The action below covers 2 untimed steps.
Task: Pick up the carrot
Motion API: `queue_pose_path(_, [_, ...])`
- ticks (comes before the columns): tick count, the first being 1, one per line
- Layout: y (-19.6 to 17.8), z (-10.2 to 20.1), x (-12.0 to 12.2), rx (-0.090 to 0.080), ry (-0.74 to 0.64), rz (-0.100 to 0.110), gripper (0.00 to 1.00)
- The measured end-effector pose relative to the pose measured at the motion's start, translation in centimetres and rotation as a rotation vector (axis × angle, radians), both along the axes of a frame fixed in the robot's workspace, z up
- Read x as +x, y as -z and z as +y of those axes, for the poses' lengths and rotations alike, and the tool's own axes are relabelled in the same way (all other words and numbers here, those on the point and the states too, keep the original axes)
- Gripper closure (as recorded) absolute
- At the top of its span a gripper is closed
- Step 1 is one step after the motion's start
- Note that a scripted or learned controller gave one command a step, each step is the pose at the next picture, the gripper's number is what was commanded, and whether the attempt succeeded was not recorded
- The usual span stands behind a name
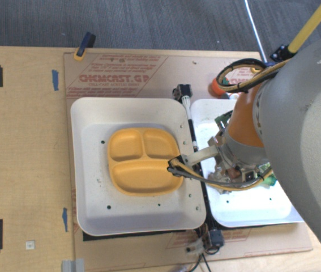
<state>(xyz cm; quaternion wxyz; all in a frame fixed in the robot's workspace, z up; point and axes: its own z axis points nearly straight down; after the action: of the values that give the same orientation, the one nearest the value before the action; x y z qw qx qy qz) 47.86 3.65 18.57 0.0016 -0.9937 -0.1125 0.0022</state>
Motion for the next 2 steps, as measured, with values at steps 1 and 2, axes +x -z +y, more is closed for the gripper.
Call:
queue_pose_path(1, [-7.1, -4.0, 0.1, -0.002, 0.022, -0.004, 1.0])
queue_pose_path(2, [-6.4, -11.4, 1.1, -0.003, 0.026, -0.004, 1.0])
